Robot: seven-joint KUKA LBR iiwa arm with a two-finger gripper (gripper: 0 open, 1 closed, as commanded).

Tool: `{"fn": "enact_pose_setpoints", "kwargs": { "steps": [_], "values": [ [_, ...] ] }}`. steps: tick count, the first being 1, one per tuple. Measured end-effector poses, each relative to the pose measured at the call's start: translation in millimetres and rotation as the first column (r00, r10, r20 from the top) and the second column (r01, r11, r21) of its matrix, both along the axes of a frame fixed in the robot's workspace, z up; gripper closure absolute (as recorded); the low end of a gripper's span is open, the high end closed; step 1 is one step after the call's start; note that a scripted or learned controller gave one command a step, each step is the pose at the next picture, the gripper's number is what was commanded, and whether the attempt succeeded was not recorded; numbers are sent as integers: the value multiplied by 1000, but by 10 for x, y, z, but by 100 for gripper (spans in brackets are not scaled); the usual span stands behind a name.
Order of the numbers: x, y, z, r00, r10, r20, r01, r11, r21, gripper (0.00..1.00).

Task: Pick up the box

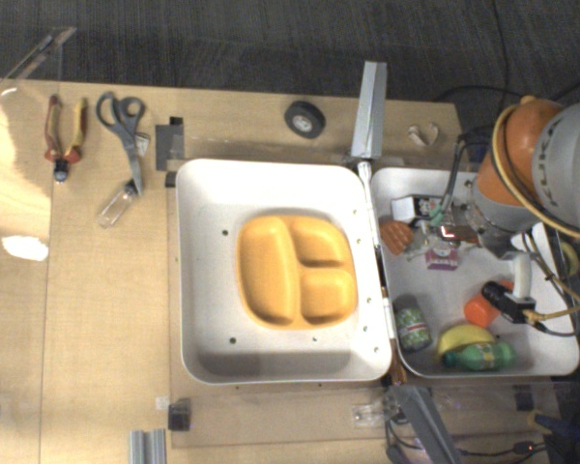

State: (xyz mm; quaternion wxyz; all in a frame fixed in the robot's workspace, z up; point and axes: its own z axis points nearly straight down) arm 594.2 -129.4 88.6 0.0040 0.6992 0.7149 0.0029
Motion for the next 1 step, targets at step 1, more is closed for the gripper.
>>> {"fn": "enact_pose_setpoints", "kwargs": {
  "steps": [1],
  "values": [
    [24, -6, 124, 1000, 2, 7, -2, 1000, -2, 100]
  ]
}}
